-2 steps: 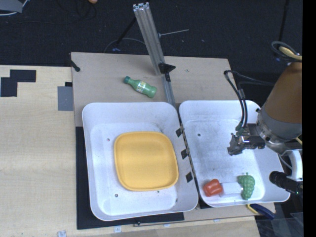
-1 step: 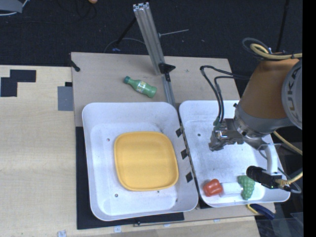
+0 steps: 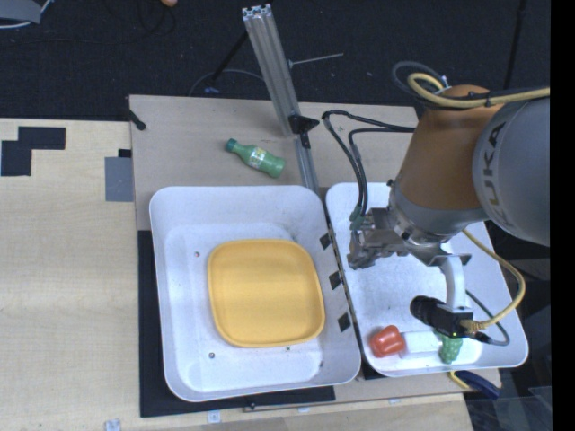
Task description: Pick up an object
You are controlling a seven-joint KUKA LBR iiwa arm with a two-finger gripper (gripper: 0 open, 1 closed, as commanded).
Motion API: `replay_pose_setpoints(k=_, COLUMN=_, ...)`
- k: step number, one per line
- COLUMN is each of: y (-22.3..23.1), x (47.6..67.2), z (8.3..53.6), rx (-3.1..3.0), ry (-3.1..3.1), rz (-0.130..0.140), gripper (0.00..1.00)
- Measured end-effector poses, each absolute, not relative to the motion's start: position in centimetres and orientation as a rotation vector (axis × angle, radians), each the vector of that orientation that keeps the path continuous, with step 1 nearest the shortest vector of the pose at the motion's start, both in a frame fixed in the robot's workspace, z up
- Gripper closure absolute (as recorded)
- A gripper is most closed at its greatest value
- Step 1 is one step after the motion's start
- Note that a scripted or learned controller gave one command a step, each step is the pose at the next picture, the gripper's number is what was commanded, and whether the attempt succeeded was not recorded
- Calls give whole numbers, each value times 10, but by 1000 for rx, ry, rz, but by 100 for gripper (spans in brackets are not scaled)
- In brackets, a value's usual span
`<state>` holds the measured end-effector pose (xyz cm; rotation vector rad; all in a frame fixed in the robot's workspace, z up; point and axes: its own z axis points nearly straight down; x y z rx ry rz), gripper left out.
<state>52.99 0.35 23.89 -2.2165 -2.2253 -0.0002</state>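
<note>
Red object [image 3: 386, 340] lies below the tool [image 3: 364, 250].

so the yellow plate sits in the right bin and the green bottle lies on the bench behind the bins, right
Not quite. The camera view shows the yellow plate in the left bin, not the right one. The green bottle does lie on the bench behind the bins.
</note>
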Motion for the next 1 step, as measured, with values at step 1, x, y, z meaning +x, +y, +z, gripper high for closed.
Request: replay_pose_setpoints(k=1, y=54, x=537, z=227, rx=-2217, ry=-2224, rz=2, gripper=100)
